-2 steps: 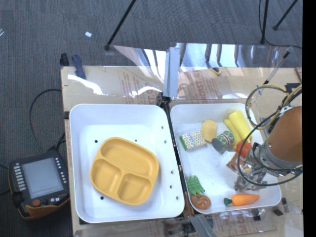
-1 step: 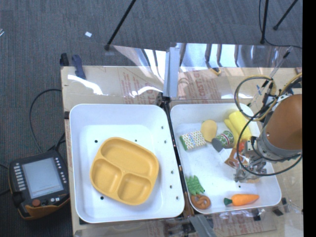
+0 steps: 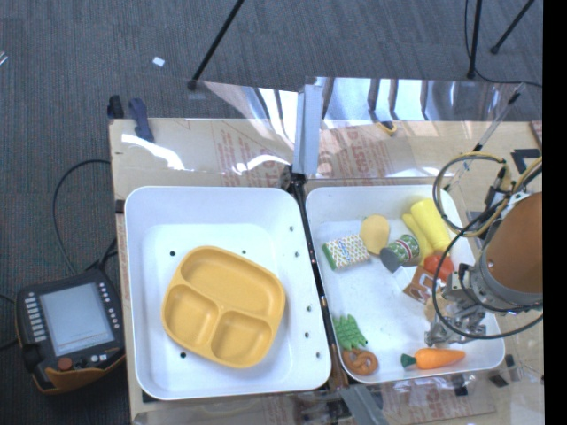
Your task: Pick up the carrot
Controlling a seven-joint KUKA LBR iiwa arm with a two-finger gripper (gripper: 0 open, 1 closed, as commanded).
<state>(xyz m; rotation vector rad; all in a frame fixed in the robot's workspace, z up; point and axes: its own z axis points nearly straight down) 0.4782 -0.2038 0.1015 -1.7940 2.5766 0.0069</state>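
The carrot (image 3: pixel 434 359), orange with a green top on its left end, lies along the front edge of the right bin (image 3: pixel 390 312). My gripper (image 3: pixel 440 334) hangs just above and behind it, under the orange wrist band at the right edge of the view. Cables partly cover the gripper.
The right bin also holds a green leafy toy (image 3: pixel 351 332), a pretzel (image 3: pixel 361 360), a small can (image 3: pixel 403 251), a yellow corn-like piece (image 3: pixel 430 224), a yellow round piece (image 3: pixel 376 232), a patterned packet (image 3: pixel 345 251) and a red item (image 3: pixel 437 266). The left bin (image 3: pixel 159 211) bears a yellow divided plate (image 3: pixel 223 305).
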